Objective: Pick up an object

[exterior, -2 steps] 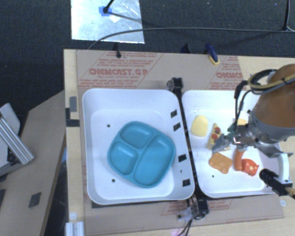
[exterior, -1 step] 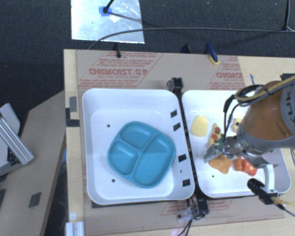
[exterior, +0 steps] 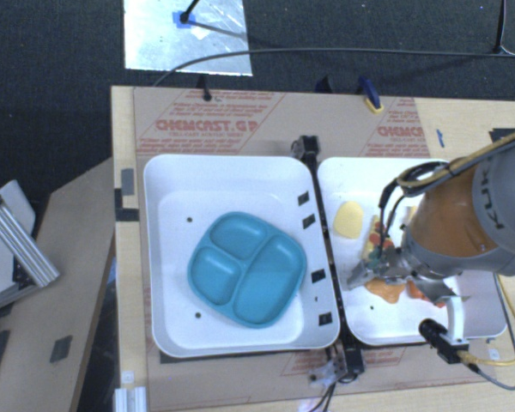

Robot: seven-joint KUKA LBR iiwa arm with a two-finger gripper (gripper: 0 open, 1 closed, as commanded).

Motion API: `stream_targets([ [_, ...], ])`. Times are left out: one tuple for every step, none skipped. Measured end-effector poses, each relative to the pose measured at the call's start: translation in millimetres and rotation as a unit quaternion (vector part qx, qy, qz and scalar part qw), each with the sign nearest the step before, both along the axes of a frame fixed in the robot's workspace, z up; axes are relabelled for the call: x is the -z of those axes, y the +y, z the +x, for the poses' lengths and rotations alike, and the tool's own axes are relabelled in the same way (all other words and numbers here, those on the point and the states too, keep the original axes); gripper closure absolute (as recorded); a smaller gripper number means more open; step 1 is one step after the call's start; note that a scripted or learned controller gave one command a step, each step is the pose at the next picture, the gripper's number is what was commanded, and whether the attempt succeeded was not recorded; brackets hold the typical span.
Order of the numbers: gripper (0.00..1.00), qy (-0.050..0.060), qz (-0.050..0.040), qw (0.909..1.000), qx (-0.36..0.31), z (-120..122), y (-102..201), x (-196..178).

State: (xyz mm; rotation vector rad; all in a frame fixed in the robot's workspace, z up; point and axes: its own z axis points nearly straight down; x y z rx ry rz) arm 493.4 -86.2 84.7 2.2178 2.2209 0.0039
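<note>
The surface point(exterior: 240, 118) carries two shallow white bins side by side, and the right bin point(exterior: 352, 316) serves as the landmark here. The arm point(exterior: 463, 221), grey with an orange band, reaches in from the right and bends down over the right bin's middle, covering much of its floor; its wrist leans toward the divider between the bins. The left bin point(exterior: 167, 230), touching the right bin along that divider, holds a blue sectioned plate point(exterior: 247, 267) lying flat near its centre. Inside the right bin, the end effector point(exterior: 371, 269) sits low near the bin's left-centre, among a small cluster of objects; whether it is released or clenched cannot be told, since the wrist hides it. A yellow object point(exterior: 348, 220) lies in the right bin's upper-left part, just beside the arm. An orange object point(exterior: 386, 291) lies just below the end effector, partly covered by the arm.
</note>
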Motion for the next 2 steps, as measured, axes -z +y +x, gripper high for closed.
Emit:
stream_targets([
  [1.00,-0.004,-0.0019,1.0000,0.000,2,-2,-13],
  [1.00,-0.001,-0.0004,1.0000,0.001,0,-9,-59],
])
